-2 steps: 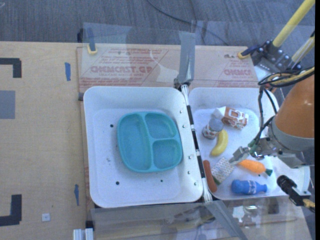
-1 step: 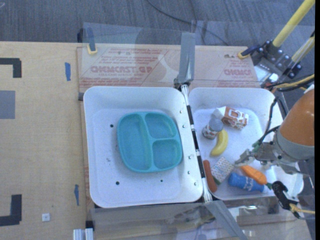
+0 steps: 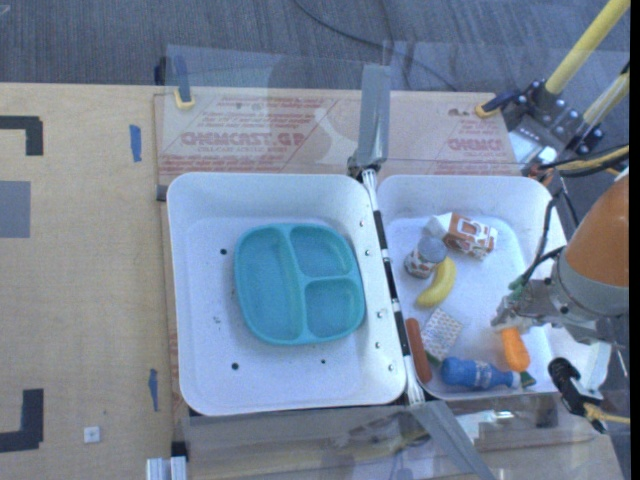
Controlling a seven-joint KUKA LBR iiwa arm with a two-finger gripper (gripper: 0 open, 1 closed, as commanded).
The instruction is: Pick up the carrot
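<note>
Carrot [image 3: 514, 349] lies in your right bin [image 3: 535, 200] near its front edge, long way pointing toward you, just under the jaws [image 3: 512, 313], and you cannot tell if they are wide or closed.

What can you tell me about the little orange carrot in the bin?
The carrot is small, bright orange and smooth, like a plastic toy. It lies in the right bin, near its front right corner, its length running towards the front edge. Its lower end lies by a blue bottle, perhaps touching it. The gripper sits just above its top end, partly covering it, so I cannot tell if it is gripped.
</note>
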